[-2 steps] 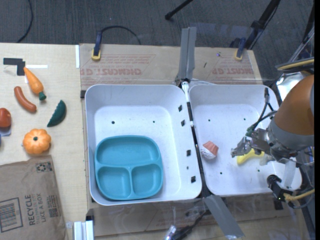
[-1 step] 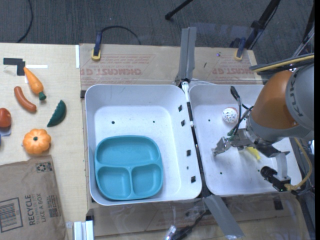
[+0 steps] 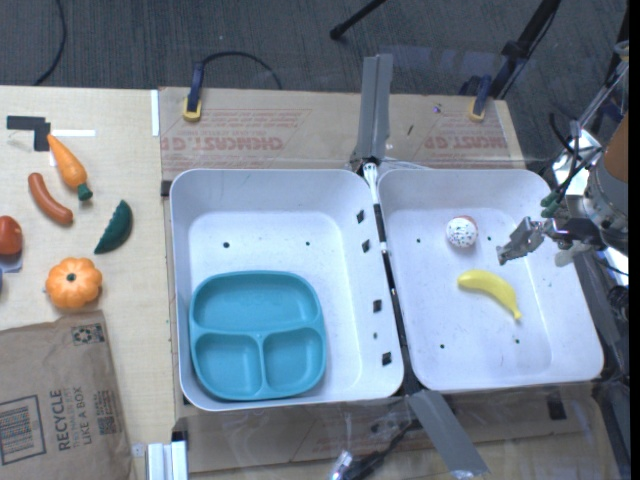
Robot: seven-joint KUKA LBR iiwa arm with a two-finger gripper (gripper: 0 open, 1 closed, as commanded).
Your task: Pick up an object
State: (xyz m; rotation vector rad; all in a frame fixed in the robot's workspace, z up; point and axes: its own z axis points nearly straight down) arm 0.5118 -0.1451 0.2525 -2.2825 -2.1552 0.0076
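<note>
Blue tray: I see a light blue plastic tray with three compartments (image 3: 258, 335) in the near part of the left white bin (image 3: 190, 268), well to the left of the gripper and nearer the camera than it.
Paper bag: a brown paper bag printed RECYCLE (image 3: 55, 398) lies at the near left corner of the bench, farthest from the gripper.
Banana: a small yellow toy banana (image 3: 490, 292) lies on the floor of the right white bin (image 3: 440, 358), just left of the gripper and a little nearer to me, apart from it.
Gripper: my grey two-finger gripper (image 3: 520, 240) sits over the right side of the right bin; I see its fingers parted, with nothing between them.
Ball: a small white speckled ball (image 3: 461, 232) rests left of the gripper, near it, apart from the banana.
Toy food: an orange pumpkin (image 3: 73, 283), dark green wedge (image 3: 115, 226), red sausage (image 3: 49, 198) and orange carrot (image 3: 69, 164) lie far left of the gripper, outside the bins.
Clamps: two yellow-tipped clamps (image 3: 193, 108) hold the cardboard sheet (image 3: 290, 133) beyond both bins.
</note>
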